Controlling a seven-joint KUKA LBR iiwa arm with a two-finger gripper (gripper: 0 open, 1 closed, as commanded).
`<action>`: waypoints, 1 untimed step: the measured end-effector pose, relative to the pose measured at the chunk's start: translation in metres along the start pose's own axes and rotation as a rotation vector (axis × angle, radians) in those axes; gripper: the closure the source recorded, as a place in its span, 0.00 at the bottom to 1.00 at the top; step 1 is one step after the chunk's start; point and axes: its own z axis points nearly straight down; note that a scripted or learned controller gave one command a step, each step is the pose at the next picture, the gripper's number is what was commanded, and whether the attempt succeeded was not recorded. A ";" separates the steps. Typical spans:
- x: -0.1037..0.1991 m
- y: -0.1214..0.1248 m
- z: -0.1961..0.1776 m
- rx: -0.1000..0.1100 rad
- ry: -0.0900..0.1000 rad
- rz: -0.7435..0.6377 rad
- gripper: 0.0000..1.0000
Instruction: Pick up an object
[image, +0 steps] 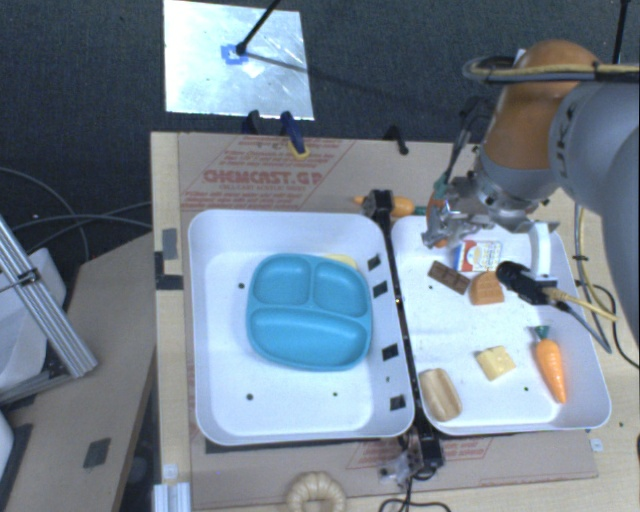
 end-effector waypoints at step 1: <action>0.038 0.008 -0.019 0.001 0.000 0.002 1.00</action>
